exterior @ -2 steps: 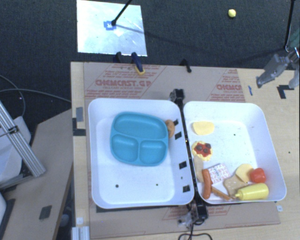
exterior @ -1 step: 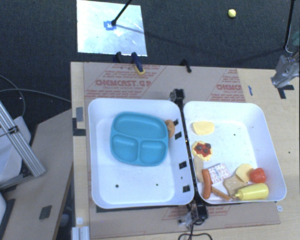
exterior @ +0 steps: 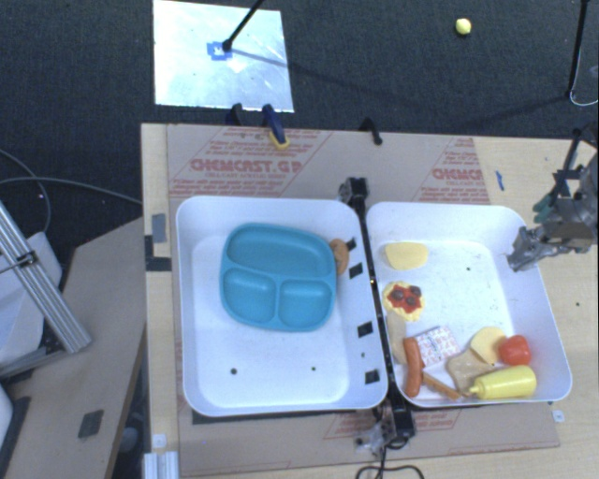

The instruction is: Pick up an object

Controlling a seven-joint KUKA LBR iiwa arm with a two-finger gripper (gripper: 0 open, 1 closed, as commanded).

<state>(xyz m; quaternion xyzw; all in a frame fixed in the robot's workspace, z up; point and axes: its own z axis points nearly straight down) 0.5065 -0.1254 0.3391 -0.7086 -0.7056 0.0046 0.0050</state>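
Now my grey two-finger gripper [exterior: 524, 251] hangs at the far right edge of the right shallow white plastic bin [exterior: 468, 229], and I cannot tell how my jaws stand. Beyond that bin's left wall lies a blue plastic divided plate [exterior: 278, 278]. Inside the bin, at its near right corner, a round red tomato [exterior: 514, 350] touches a long yellow squeeze bottle [exterior: 504, 382].

Dark carpet [exterior: 421, 65] surrounds the table [exterior: 112, 281]; a shiny metal sheet [exterior: 223, 56] lies on it, a small yellow ball [exterior: 462, 26] farther right.
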